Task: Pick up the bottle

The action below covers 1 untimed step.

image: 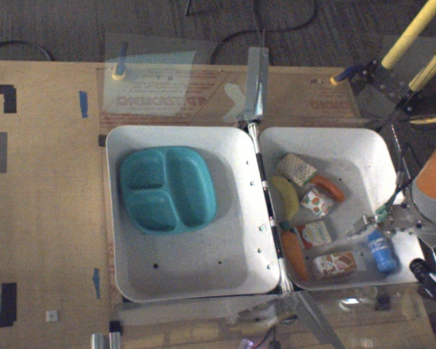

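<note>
Right bin [363, 138]: blue bottle [381, 252] at 4 o'clock, lying near the right wall beside a flat carton [335, 265]; banana [285, 197], carrot [294, 256] and small boxes toward 9 o'clock. Gripper [387, 222] just above the bottle; whether its jaws are spread or pressed together cannot be told. Left bin [131, 267]: teal divided plate [168, 188] at 10 o'clock. Both bins rest on the table [43, 195].

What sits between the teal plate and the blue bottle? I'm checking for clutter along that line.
In the camera view, from the teal plate toward the blue bottle lie the bins' divider, a carrot and a small carton.
</note>
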Tool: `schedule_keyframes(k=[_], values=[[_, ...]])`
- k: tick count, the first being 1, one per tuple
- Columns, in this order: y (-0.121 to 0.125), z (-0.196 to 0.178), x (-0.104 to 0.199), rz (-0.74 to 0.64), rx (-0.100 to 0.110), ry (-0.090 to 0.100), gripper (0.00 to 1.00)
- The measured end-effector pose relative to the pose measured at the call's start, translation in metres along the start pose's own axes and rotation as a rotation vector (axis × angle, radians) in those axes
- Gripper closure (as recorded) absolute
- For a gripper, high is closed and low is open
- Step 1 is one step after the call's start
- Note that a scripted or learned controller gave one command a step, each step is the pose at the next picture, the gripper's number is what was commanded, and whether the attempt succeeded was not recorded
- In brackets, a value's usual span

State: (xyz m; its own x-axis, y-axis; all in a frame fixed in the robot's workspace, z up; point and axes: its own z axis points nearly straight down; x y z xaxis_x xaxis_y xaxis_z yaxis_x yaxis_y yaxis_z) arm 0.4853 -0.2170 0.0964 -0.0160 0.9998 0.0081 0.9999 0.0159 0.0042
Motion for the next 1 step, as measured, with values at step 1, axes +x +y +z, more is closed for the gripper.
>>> schedule_keyframes(k=[1], values=[[-0.0011,-0.0088,-0.0032,0.006,-0.001,-0.005,1.0]])
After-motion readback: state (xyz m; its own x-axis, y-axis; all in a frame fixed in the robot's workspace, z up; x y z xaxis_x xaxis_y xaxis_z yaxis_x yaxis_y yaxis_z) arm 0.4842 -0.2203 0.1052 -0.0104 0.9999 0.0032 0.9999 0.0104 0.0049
